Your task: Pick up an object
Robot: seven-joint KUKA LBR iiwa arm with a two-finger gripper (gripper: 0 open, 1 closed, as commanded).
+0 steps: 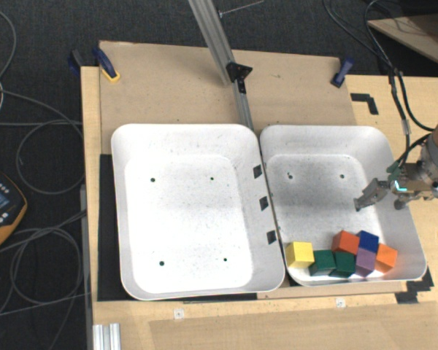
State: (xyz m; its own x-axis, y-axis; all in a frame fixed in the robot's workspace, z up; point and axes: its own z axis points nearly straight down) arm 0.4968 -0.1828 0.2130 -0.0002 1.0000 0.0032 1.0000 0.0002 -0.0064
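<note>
1. Blocks (342,254) of several colours lie in a tight cluster in the near corner of the right bin (314,148), below the gripper (374,193) in the picture and well apart from it.
2. The cluster holds a yellow block (301,253) at the far left, two green blocks (332,262) beside it, an orange block (344,240) behind them, a blue block (368,240), a purple block (366,259) and one more orange block (386,255) nearest to the arm side.
3. The blocks touch each other, and the yellow one stands slightly apart from the green ones.
4. The gripper hangs over the right side of the right bin, coming in from the right edge, with the grey wrist (423,177) behind it.
5. Its two dark fingers are spread apart and point to the left and slightly down; nothing is between them.
6. The left bin (182,203) is far to the left of the gripper, on the other side of the middle rim.
7. A grey metal pole (215,39) rises from behind the bins, up and left from the gripper.
8. Black cables (29,144) lie on the dark floor beyond the left bin.
</note>
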